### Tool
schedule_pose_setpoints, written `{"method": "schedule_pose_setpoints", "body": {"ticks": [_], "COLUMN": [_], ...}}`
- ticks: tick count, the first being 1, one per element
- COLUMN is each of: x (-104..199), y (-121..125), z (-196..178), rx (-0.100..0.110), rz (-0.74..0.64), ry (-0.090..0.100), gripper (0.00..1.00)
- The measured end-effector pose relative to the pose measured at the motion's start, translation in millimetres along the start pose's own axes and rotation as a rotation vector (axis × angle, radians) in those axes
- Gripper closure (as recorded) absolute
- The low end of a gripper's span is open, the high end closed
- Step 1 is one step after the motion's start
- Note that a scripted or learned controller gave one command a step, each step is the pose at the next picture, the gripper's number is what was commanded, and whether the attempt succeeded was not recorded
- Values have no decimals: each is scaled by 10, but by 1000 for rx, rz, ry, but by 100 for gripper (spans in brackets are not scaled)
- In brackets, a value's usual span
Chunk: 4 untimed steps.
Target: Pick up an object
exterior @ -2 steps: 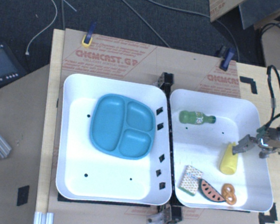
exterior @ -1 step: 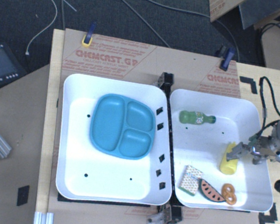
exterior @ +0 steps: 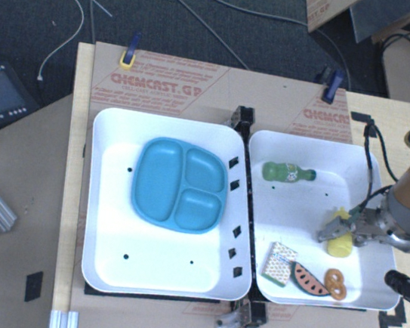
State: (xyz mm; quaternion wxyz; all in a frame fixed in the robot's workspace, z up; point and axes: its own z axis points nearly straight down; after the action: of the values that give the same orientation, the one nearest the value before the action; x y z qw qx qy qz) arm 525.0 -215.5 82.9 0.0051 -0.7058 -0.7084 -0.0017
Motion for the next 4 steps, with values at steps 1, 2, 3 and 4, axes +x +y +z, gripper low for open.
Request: {"method": "schedule_pose_setpoints", "body": {"ticks": [1, 2, 3, 4], "x": [-30, -75, 3, 48], "y": [3, -79, -4, 53], "z": [-131, -654, -1157, -1790], "rx": [-5, -10, -11, -13], "rz": [2, 4, 2, 1], "ry": [-7, -12, -12, -13], "gripper": [100, 100, 100, 100]}}
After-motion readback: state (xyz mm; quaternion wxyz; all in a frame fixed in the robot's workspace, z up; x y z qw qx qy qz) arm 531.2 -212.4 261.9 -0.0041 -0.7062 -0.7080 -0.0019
